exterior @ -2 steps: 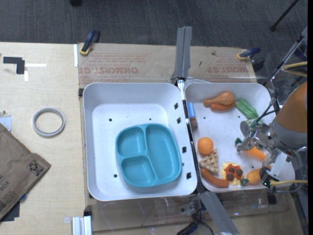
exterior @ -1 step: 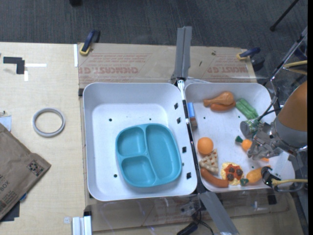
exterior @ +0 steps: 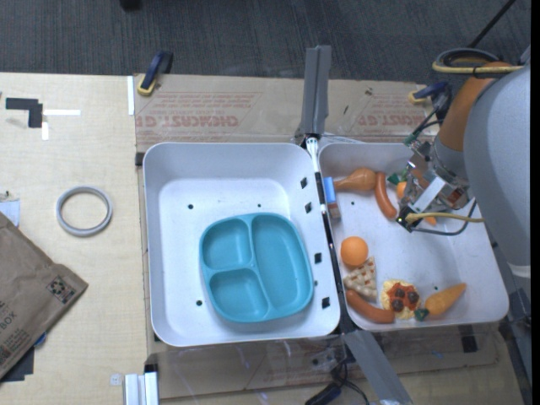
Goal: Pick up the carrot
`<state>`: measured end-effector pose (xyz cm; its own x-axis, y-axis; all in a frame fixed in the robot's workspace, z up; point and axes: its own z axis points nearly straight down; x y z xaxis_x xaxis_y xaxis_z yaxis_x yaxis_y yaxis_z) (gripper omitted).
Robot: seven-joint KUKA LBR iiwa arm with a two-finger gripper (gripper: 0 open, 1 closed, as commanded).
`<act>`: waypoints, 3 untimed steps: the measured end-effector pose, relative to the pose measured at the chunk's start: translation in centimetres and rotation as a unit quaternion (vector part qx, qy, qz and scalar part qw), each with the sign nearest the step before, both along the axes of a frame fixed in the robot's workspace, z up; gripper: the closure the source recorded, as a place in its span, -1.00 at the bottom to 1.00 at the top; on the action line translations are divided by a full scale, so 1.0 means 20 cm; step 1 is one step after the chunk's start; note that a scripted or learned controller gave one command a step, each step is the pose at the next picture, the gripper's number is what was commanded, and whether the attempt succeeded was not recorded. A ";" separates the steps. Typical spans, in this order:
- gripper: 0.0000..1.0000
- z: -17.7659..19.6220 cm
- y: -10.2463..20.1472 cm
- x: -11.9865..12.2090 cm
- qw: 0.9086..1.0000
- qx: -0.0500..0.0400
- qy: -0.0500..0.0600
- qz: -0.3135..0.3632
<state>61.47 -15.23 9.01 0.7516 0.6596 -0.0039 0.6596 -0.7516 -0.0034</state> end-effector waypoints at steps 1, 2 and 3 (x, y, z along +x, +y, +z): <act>1.00 0.50 0.31 -0.09 1.000 -0.001 0.000 0.021; 1.00 0.55 0.02 -0.37 0.993 0.001 0.000 0.117; -1.00 0.55 0.02 -0.37 0.993 0.001 0.000 0.118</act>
